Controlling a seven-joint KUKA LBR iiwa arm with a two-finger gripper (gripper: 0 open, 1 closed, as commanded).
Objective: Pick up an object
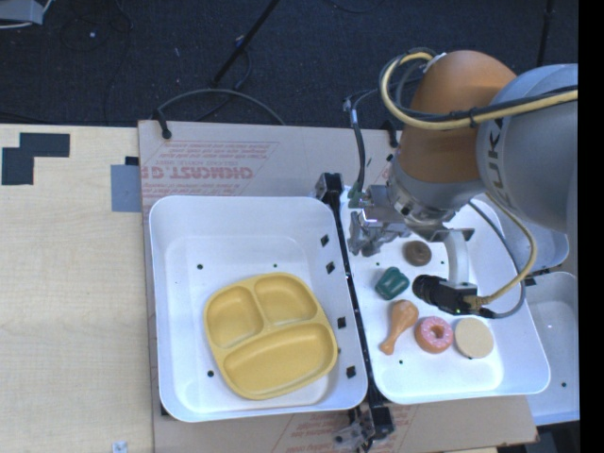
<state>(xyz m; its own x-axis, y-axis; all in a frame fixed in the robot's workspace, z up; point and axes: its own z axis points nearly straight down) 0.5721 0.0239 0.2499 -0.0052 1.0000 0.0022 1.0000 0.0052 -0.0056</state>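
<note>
Gripper point(373, 237) above the right bin point(514, 371); finger state cannot be told.
Drumstick point(400, 325) looks light, rigid: grasp its narrow shaft.

Dark carpet floor point(142, 45) with loose cables point(241, 36) behind; pale wood bench point(66, 300); cardboard sheet point(217, 163) on it.

Red printed lettering on the brown cardboard sheet point(212, 163), just beyond the far rim of the left shallow white plastic bin point(175, 253); it appears upside down and mirrored, not reliably legible. Fainter red print on cardboard at the bin's near edge, unreadable.
</note>
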